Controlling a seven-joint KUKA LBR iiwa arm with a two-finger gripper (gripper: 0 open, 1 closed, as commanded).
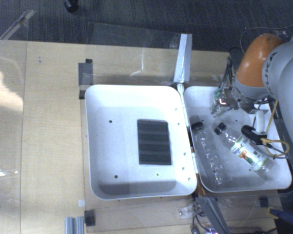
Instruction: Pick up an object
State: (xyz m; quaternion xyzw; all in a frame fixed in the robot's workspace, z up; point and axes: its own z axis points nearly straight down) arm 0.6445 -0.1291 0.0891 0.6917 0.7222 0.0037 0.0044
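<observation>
Lying in the right bin [283, 179]: clear plastic bottle [244, 150], black cap, green-orange label, tilted toward the lower right. A second clear bottle [210, 152] beside it is hard to make out. Gripper [223, 100] is near the bin's upper edge; can't tell its grip state.

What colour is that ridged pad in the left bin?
Dark grey, nearly black, with ridges across it: the pad shows best in the camera view.

Bottle label [242, 151] (coloured) — nothing legible
</observation>
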